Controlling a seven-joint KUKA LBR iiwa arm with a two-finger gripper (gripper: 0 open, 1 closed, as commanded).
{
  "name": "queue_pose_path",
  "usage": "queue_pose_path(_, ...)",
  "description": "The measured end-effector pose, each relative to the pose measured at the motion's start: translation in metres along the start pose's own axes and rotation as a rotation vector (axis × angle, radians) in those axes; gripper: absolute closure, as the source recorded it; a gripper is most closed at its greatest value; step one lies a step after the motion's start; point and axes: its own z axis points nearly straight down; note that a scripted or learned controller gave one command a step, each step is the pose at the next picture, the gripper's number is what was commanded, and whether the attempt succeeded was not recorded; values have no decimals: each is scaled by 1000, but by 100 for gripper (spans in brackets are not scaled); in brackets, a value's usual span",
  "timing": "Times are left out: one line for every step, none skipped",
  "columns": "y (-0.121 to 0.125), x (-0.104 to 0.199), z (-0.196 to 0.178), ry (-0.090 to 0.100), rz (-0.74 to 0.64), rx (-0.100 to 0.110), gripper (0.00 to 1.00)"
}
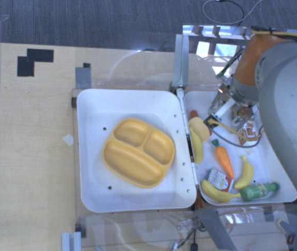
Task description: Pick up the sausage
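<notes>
green bottle (258,191), bananas, perhaps sausage (193,114)

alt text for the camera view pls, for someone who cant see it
A grey robot arm with an orange band reaches into the right shallow white bin, which holds an orange toy carrot, yellow toy bananas and a green plastic bottle. The left white bin holds a yellow divided plastic plate.

A yellow divided plate (139,151) with three compartments lies in the middle of the left white bin (91,192). To the plate's right, in the right bin (282,184), an orange carrot (224,161) lies between two bananas (245,173), with a green bottle (257,191) beyond them, farthest from the plate.
</notes>
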Motion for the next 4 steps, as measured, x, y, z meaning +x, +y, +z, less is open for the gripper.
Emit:
queue_pose_path(1,-2,0,2,-28,-1,0)
queue_pose_path(-11,8,0,-1,130,-3,0)
queue_pose_path(33,-31,2,5,206,-4,0)
queue_pose_path(-12,7,0,4,276,1,0)
